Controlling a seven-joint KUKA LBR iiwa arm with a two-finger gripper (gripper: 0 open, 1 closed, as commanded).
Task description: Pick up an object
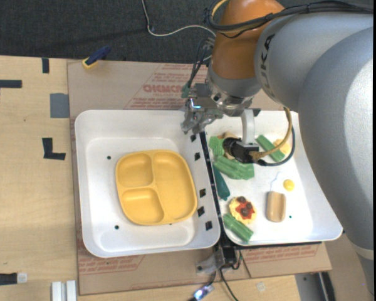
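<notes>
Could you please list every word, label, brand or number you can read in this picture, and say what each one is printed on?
Red print on the cardboard sheet above the left bin: large letters, too blurred to read with certainty.
Red print on the cardboard's lower edge, below the right bin: too small to read.
Black marks on the bench: shapes, not text.
Yellow divided plate: no text.
</notes>
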